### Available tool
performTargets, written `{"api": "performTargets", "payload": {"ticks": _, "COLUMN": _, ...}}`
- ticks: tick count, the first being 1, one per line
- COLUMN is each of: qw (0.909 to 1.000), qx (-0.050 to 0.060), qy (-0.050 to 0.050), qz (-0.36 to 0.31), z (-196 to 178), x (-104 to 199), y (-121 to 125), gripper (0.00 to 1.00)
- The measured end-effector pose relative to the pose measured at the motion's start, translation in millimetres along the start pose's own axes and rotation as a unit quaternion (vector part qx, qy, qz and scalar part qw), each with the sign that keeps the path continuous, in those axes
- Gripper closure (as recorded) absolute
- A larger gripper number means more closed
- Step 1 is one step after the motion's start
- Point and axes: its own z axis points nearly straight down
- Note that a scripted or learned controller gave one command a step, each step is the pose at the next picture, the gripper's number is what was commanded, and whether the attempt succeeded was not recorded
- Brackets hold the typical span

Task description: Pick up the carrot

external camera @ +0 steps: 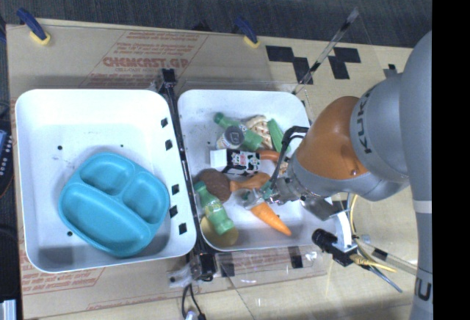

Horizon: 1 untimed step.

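Camera view: carrot (272, 219) in the right bin (242, 98), just below the hand (270, 194), finger state impossible to tell.

We note a blue sectioned tray (114, 201) in the bin well left of the claw (269, 195); green bottle (214, 210) just left, a brown round item (214, 181) beside it.

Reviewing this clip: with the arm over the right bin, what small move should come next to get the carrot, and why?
Probably a short shift toward the bin's near edge, then down. The carrot lies on the floor of the right bin, tip pointing to the near right, and the gripper sits just above its thick end among a green bottle and other toys. Nothing shows the carrot being held.
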Motion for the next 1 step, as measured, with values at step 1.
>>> {"api": "performTargets", "payload": {"ticks": 1, "qw": 0.9961, "qx": 0.005, "qy": 0.003, "qz": 0.089, "z": -51.5, "x": 33.8, "y": 4.0, "gripper": 1.0}}
